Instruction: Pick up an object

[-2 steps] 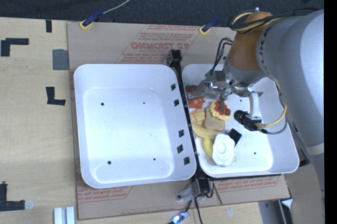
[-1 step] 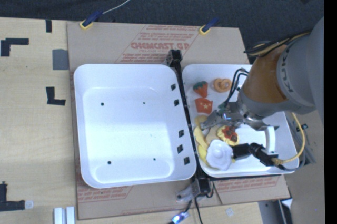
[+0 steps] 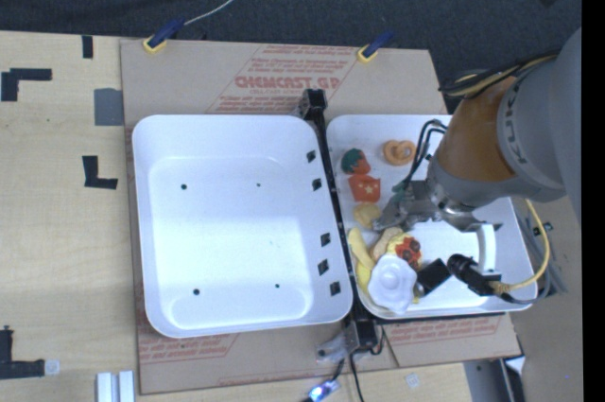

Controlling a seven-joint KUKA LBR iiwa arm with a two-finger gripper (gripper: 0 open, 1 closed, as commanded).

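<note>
We see gripper (image 3: 392, 216) low in right bin (image 3: 492, 301); finger state we cannot tell. Banana (image 3: 360, 251) lies just below-left, long axis near vertical.

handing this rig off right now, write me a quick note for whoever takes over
Gripper: low in the right bin, down among the objects; whether its fingers are open or shut cannot be told from the camera view.
Objects: all clustered on the left side of the right bin: a red block, a green piece, an orange ring-shaped item, a yellow banana-like piece, a white round item.
Left bin: nothing seen in it.
Done: arm has reached the pile.
Left: no grasp confirmed; an object has yet to be lifted.
</note>
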